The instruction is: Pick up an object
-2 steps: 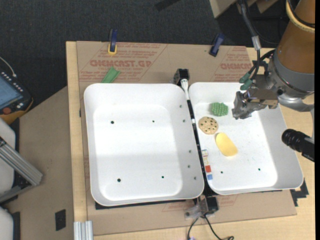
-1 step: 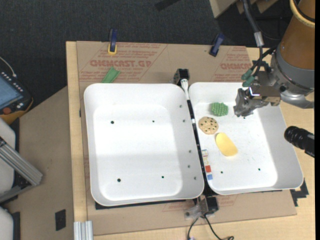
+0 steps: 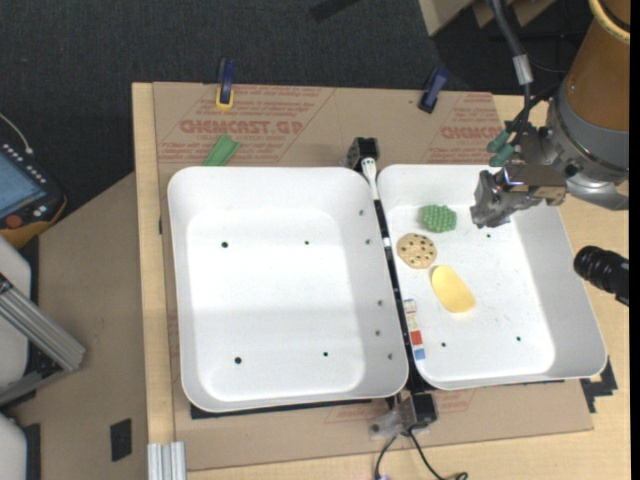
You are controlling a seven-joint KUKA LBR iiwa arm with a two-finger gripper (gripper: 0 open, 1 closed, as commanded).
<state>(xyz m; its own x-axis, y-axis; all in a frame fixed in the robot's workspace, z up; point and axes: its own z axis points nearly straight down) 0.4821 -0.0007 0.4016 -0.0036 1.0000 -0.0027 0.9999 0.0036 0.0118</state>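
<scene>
The right bin (image 3: 540, 298) holds three objects near its left side. A green knobbly piece (image 3: 437, 217) lies furthest back. In front of it sits a round tan cookie-like disc (image 3: 416, 250) with dark dots. A yellow oval piece (image 3: 453, 290) lies nearest the front. My gripper (image 3: 489, 211) hangs over the back of the right bin, just right of the green piece and slightly above the bin floor. Nothing shows between its fingers.
The left bin (image 3: 200, 228) stands beside the right one, with a black divider strip (image 3: 385, 258) between them. A green scrap (image 3: 220, 150) lies on the cardboard behind the left bin. Blue clamps (image 3: 226, 83) hold the board's back edge.
</scene>
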